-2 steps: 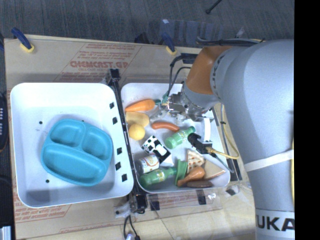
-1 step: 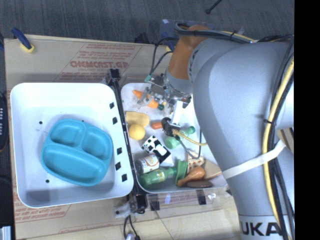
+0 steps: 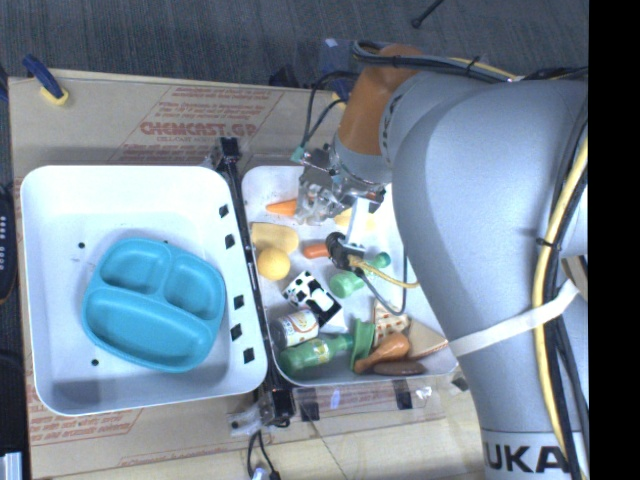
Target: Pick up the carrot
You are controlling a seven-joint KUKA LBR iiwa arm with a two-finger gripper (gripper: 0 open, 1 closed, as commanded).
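Here, the gripper (image 3: 322,200) hangs over the right bin (image 3: 262,181) just beside the small orange carrot (image 3: 283,208), grip state impossible to tell; likely light, stiff and smooth, the carrot is best pinched mid-length.

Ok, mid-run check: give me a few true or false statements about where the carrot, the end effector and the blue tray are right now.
1. The carrot lies in the right bin. True.
2. The end effector hangs over the left bin. False: it is over the right bin, right beside the carrot.
3. The blue tray sits in the left bin. True.
4. The carrot rests on the blue tray. False: it lies on the right bin's floor near the far end.
5. The green bottle lies at the right bin's near end. True.
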